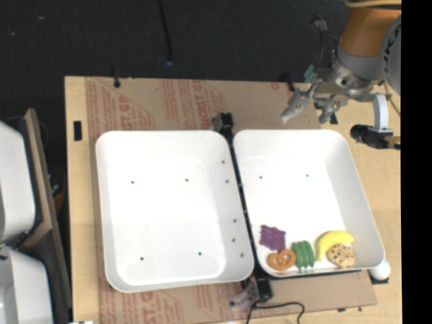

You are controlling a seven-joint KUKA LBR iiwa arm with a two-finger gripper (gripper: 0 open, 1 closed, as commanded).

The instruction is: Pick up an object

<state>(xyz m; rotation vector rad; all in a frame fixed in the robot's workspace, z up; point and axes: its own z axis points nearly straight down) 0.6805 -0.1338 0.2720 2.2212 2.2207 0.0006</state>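
My gripper hangs above the far edge of the right bin, its two fingers spread apart with nothing between them. Far from it, in that bin's near corner, lie a purple grape bunch, an orange pretzel, a green pod-like piece, a yellow banana and a brown cookie, packed close together.
The left bin sits beside the right one on a cardboard-covered bench. A black clip sits at the bins' far junction. White boxes stand at the left edge.
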